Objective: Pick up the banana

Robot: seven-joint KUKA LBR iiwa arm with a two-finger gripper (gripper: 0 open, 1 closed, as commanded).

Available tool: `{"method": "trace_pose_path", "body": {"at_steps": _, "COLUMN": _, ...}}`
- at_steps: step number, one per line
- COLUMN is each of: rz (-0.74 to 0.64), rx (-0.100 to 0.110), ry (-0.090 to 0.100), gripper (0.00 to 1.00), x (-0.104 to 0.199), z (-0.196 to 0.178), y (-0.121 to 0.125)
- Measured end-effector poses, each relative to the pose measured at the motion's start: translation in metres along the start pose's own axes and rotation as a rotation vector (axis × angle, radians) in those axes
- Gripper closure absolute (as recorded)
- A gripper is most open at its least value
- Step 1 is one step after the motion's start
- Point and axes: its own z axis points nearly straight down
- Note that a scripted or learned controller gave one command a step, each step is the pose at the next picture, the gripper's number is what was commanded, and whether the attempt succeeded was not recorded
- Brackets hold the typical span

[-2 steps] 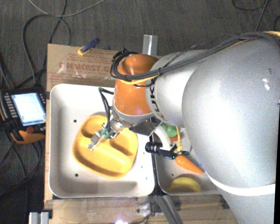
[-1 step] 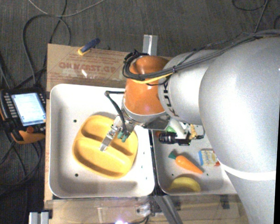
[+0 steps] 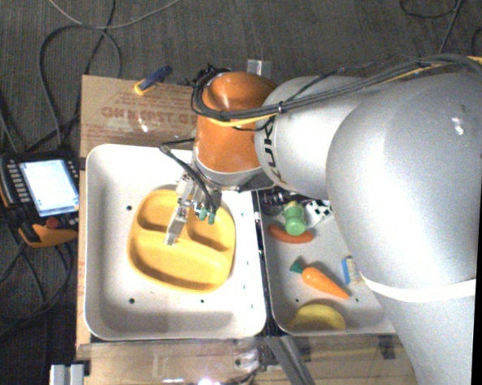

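Two white bins sit on a bench over dark carpet. From the overhead camera we see the gripper (image 3: 182,218) over the yellow tray (image 3: 180,253) in the left bin (image 3: 99,244), fingers narrowly parted, holding nothing. The banana (image 3: 318,317) lies at five o'clock, near the right bin's front rim; beside it at twelve o'clock lies a carrot (image 3: 325,281). We judge a descent clear of both best.

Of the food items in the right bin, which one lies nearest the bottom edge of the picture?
The banana, pale yellow, lies at the lower end of the right bin. The carrot is just above it, and the green and red piece lies higher still.
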Motion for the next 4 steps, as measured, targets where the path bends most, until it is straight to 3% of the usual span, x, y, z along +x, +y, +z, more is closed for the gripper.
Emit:
{"method": "trace_pose_path", "body": {"at_steps": 1, "rz": -0.003, "rx": -0.006, "ry": 0.003, "gripper": 1.0, "x": 0.002, "z": -0.009, "y": 0.004}}
{"method": "trace_pose_path", "body": {"at_steps": 2, "rz": -0.014, "rx": 0.014, "ry": 0.049, "gripper": 1.0, "x": -0.023, "z": 0.01, "y": 0.067}}
{"method": "trace_pose_path", "body": {"at_steps": 3, "rz": -0.004, "rx": 0.023, "ry": 0.047, "gripper": 0.0, "x": -0.026, "z": 0.015, "y": 0.058}}
{"method": "trace_pose_path", "body": {"at_steps": 4, "rz": -0.218, "rx": 0.009, "ry": 0.025, "gripper": 0.0, "x": -0.012, "z": -0.108, "y": -0.016}}
